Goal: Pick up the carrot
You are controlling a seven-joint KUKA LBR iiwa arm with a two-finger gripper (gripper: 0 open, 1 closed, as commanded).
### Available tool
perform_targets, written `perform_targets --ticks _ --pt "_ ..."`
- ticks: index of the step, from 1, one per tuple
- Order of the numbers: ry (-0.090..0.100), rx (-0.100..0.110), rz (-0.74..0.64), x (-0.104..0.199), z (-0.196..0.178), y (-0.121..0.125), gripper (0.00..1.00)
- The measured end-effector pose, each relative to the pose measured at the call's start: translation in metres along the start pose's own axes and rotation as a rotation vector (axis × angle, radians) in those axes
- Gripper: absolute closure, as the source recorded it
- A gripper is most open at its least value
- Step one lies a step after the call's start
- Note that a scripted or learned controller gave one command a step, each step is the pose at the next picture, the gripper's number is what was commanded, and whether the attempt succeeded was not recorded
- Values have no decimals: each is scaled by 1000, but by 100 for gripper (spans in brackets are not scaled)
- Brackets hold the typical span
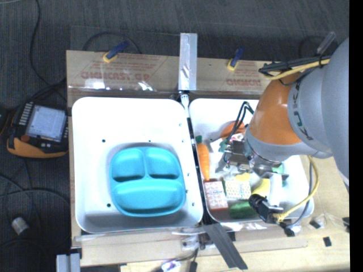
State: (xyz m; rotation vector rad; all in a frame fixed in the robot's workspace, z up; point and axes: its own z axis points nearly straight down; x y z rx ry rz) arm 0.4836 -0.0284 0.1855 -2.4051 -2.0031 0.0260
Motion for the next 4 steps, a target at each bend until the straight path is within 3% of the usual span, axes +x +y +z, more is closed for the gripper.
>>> perform_targets --ticks 1,2,3,4 --pt "3 -9 661 -28 -30 5 100" --pt "4 -9 952 -64 -87 10 100" --pt "4 -8 1023 -69 -85 17 100" --pt "7 -4 911 -66 18 28 100"
